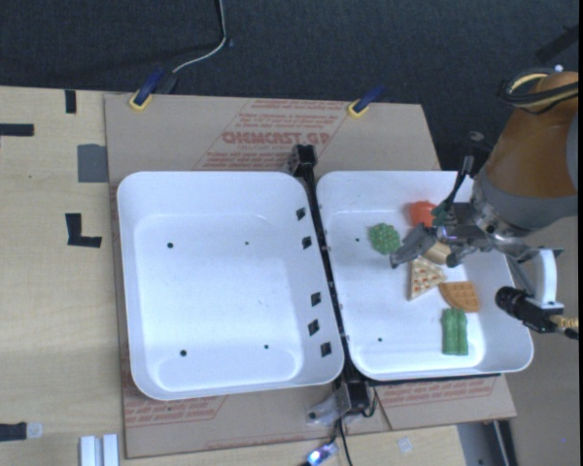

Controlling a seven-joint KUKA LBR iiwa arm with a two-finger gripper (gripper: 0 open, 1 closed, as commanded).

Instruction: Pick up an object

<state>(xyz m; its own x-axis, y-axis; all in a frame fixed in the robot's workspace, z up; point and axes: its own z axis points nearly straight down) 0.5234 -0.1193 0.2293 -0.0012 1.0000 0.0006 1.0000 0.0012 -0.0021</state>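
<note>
Gripper [429, 248] low in the right bin [369, 352], just beside a small tan block [436, 253]; spread or pinched — cannot tell; nothing plainly between its tips. Close by: green leafy piece [383, 236], red piece [421, 211], waffle-like triangle [425, 278], orange slab [459, 295], green strip [454, 331]. Probably light, stiff toy food — best pinched across the block's narrow sides; flat pieces likely to slip.

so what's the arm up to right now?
The arm's claw is down in the right bin, among a cluster of small items: a green lump, a red piece, a tan triangle, an orange piece and a green block. I can't tell whether it has gripped anything. The left bin sits alongside, touching it.
</note>
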